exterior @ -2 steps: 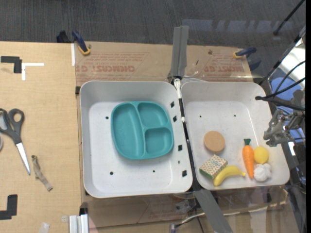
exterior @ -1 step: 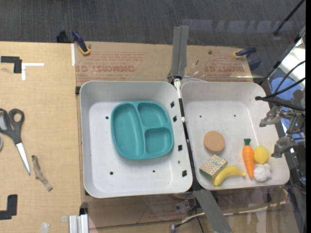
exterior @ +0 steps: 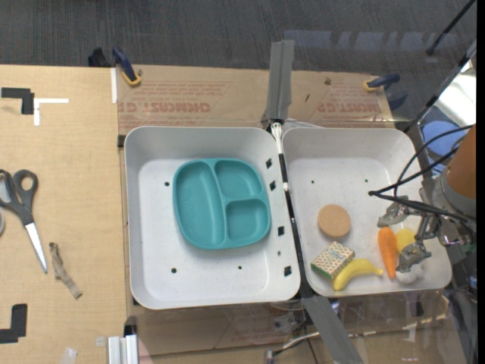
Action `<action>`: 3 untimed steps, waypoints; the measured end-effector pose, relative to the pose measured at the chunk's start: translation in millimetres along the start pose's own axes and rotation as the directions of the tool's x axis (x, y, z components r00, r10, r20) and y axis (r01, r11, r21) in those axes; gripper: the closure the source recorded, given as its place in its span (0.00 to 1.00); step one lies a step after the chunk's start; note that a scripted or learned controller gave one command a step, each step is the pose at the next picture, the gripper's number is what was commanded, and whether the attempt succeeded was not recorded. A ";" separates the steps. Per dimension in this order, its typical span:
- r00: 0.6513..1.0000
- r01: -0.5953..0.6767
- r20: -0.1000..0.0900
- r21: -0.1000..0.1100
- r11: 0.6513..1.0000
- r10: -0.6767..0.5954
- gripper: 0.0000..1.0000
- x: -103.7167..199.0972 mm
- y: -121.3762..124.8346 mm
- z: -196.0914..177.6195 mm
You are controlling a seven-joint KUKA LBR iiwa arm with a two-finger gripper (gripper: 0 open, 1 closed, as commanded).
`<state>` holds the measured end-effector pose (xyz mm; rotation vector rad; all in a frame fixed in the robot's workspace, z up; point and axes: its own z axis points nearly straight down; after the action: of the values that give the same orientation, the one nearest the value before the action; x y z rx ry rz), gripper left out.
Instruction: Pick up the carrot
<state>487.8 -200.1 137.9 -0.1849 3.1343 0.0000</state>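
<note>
Worktop (exterior: 61, 203): tan surface, cardboard under 2 white bins; scissors (exterior: 23, 211) lie far left.
L bin (exterior: 144, 226): holds teal divided plate (exterior: 222, 202), 3 compartments.
R bin (exterior: 333, 158): holds all the food items, grouped in near-right corner.
Tool (exterior: 403, 237): low in R bin's right side, spread wide, one finger by carrot's top end, other by its lower end; nothing gripped.
Carrot (exterior: 388, 252): lies flat on bin floor, lengthwise front-to-back, just left of tool, between banana and tool.
Banana (exterior: 356, 272): just left of carrot's lower end.
Sponge block (exterior: 332, 260): touching banana's left.
Tan round disc (exterior: 333, 221): above block, apart from carrot.
</note>
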 end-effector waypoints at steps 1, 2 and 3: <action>0.998 -0.060 0.002 0.000 0.998 0.060 0.00 -2.9 8.9 45.3; 0.998 -0.056 0.007 0.002 0.998 0.056 1.00 -5.6 9.4 35.0; 0.996 0.089 0.004 0.001 0.996 -0.089 1.00 -13.2 28.0 -61.6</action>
<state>497.5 -170.8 199.6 -0.3238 3.1190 -0.0007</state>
